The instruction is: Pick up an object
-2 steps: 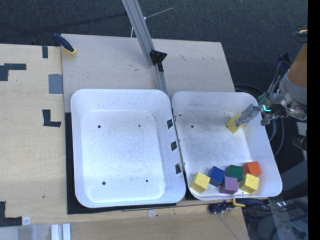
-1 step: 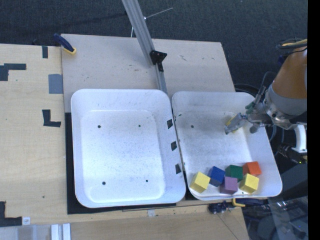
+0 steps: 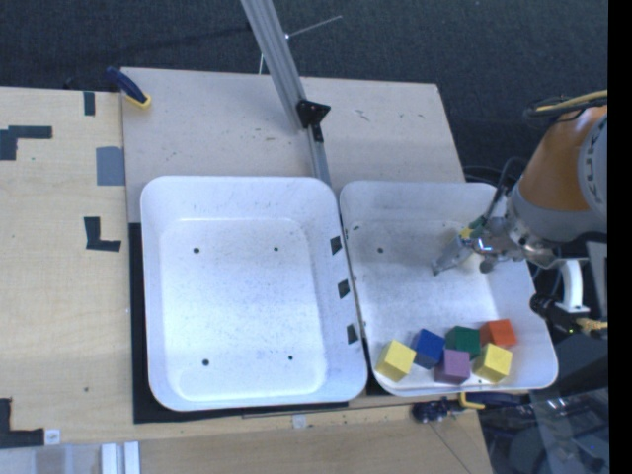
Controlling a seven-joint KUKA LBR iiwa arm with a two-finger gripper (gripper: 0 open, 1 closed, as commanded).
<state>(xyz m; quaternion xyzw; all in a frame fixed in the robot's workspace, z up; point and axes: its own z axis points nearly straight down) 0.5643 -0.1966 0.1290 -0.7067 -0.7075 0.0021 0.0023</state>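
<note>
Several coloured blocks lie clustered along the near edge of the right bin point(image 3: 395, 215): a yellow block point(image 3: 397, 359), a blue block point(image 3: 429, 347), a green block point(image 3: 462, 340), an orange block point(image 3: 501, 333), a purple block point(image 3: 455, 364) and a second yellow block point(image 3: 495, 362). My gripper point(image 3: 461, 265) hangs over the right side of that bin, well above the cluster in the view and apart from it. It is open, with nothing between its fingers. The arm point(image 3: 563, 181) comes in from the right.
The left bin point(image 3: 158, 265) sits beside the right one, sharing a raised rim. A slanted metal pole point(image 3: 281, 52) rises from the back of the bench. A blue-and-yellow tool point(image 3: 128, 87) lies at the far left.
</note>
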